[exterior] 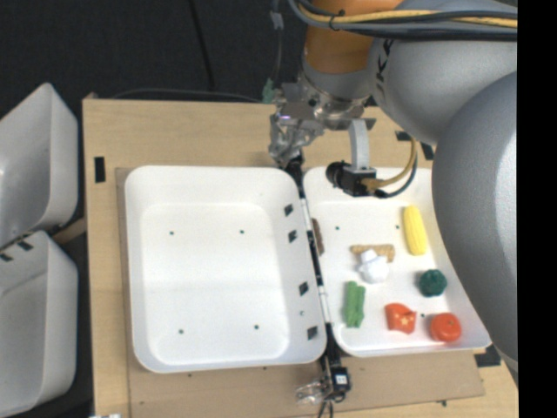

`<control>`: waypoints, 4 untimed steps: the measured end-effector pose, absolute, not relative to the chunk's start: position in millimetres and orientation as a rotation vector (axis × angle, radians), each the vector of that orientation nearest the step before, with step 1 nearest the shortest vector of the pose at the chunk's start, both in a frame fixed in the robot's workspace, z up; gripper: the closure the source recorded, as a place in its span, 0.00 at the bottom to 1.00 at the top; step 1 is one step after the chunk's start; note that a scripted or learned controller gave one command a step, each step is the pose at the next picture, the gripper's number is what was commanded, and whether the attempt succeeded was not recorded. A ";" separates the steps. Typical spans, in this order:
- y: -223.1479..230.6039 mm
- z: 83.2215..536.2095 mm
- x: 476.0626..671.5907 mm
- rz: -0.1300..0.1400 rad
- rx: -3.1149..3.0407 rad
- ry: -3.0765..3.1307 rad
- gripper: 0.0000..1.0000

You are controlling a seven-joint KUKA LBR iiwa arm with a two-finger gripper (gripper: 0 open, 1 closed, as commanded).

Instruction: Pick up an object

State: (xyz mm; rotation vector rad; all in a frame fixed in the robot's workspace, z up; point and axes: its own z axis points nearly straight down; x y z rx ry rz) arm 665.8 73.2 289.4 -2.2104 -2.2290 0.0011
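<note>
Currently we log two shallow white bins side by side on the worktop (104,233). We take the left bin (218,268) as landmark; it shows bare white floor with a few small dark dots. Touching its right edge is the right bin (348,207), which holds all the loose objects.

Count in the right bin, placed relative to the left bin:
- one green block (353,304), just beside the shared rim, low in the bin;
- one white crumpled lump (373,267), a little farther from the rim, lying against one tan piece (374,252);
- one yellow corn-like piece (415,230), well apart from the left bin, toward the far side of the right bin;
- one dark green ball (432,282), below the yellow piece;
- one red piece (400,318) and one orange round piece (446,326), near the front edge, the orange one farthest from the left bin.

We record seven objects, one of each.

We see the end effector (290,146) above the far right corner of the left bin, at the shared rim. Whether it is apart or together, we cannot tell.
</note>
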 end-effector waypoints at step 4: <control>221.0 543.3 677.1 -0.028 -2.224 -2.235 1.00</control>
